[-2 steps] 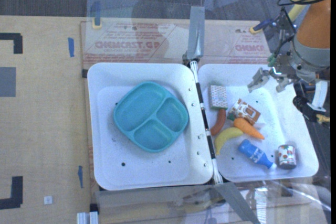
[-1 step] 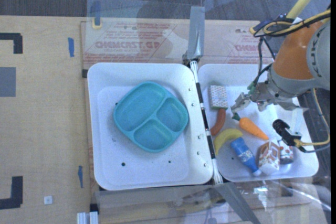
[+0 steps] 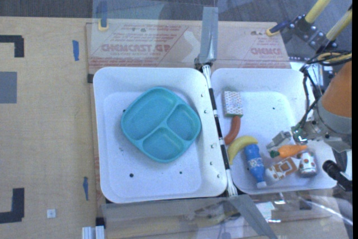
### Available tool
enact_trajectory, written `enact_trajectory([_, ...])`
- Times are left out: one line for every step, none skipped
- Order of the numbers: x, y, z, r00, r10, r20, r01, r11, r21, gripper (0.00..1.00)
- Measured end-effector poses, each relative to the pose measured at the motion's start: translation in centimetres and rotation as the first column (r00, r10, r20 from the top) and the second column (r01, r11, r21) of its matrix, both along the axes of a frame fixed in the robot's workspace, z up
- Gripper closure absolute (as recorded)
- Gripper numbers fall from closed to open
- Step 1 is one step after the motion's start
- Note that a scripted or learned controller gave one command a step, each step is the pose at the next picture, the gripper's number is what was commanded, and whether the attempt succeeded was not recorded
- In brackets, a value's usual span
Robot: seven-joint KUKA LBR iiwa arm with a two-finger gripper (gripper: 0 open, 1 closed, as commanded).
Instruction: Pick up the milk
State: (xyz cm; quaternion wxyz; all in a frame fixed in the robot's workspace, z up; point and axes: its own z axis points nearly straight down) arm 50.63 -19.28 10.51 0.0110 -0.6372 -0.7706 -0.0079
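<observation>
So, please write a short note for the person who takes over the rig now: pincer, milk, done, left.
Pincer: low over the right bin, beside the carrot; open or shut is unclear.
Milk: the small carton lies in the right bin's near corner, between the blue bottle and a can.
Done: nothing lifted; the milk lies in the bin.
Left: move onto the milk, grip, lift.
Left bin holds the teal plate.

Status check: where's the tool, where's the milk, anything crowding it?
Tool over right bin, above carrot. Milk lying near front wall. Carrot, can, blue bottle crowd it.
</observation>
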Motion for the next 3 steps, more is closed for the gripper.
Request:
enact_trajectory([-2.6, -2.9, 1.8, 0.999, 0.045, 0.006, -0.044, 0.999, -0.024, 0.00])
enact_trajectory([-2.5, 3.9, -1.7, 0.986, 0.165, 0.014, -0.164, 0.986, -0.031, 0.00])
enact_trajectory([-2.4, -1.9, -1.8, 1.000, -0.011, 0.016, 0.011, 1.000, -0.025, 0.00])
